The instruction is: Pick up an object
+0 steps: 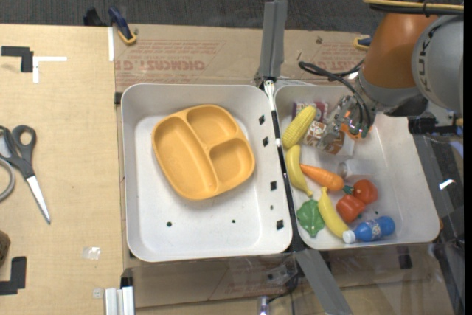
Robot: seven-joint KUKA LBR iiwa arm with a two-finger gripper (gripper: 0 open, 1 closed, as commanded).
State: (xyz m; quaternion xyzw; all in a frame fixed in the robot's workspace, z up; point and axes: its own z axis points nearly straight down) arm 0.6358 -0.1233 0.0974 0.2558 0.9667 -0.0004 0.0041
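We find the gripper (346, 122) low in the right bin (413, 188), at its upper part. How its jaws stand we cannot tell; clutter hides them, so we log no grasp. We judge the pick not yet done: every toy looks to rest on the bin floor.

Count, relative to the jaws:
- one corn cob (299, 125), just left
- two bananas: one (295, 167) below-left, one (333, 214) well below
- one carrot (322, 175), below
- one red pepper (357, 198), below
- one green leaf (310, 218), below-left
- one blue bottle (371, 229), farthest below
- one small wrapped item (319, 133), touching or just left; unclear

Far left: one yellow divided plate (203, 150) in the left bin (147, 232).
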